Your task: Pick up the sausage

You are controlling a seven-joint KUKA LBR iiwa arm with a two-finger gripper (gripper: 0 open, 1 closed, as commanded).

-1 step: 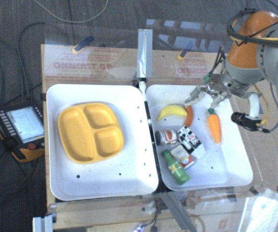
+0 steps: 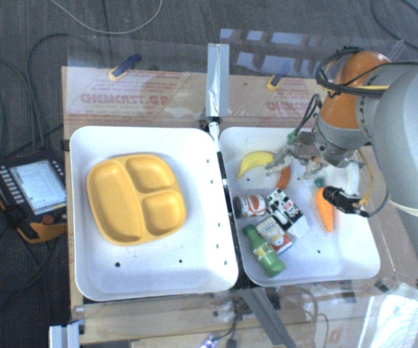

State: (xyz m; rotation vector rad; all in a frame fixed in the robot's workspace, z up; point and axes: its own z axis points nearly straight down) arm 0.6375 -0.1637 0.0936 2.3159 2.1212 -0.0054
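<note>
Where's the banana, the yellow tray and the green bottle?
banana (image 2: 255, 162): camera view, middle of its curved yellow body.
yellow tray (image 2: 136, 198): camera view, ridge where its three compartments meet.
green bottle (image 2: 265, 252): camera view, middle of its body.

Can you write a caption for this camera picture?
Gripper hovers beside the banana and sausage in the right bin.

Two bins sit side by side. The left bin (image 2: 93, 267) holds a divided tray (image 2: 135, 198). In the right bin (image 2: 354, 256), a banana (image 2: 255, 162) lies at the back, a bottle (image 2: 265, 251) at the front, a carrot (image 2: 326, 209) to the right.
</note>
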